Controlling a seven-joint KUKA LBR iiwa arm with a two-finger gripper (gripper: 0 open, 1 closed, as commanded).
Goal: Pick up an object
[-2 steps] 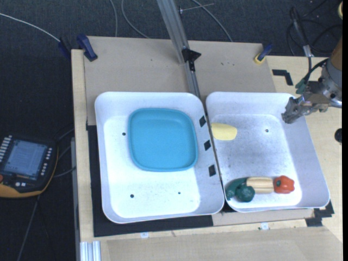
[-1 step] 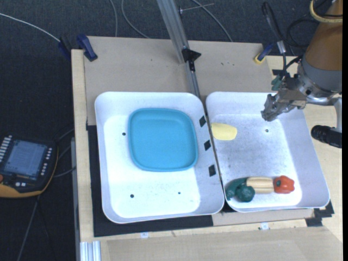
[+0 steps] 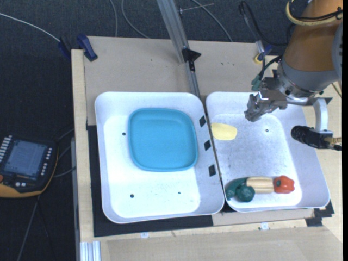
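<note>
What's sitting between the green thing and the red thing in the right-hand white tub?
In the camera view, a tan, log-shaped wooden piece lies between the round dark-green toy and the red tomato-like toy, at the near edge of the right white bin.

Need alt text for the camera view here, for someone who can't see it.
The gripper hangs over the right bin's far end, carrying nothing, with a yellow piece just left of it. A green piece, a tan piece and a red piece lie in a row at that bin's near edge; the left bin holds a blue plate.
</note>
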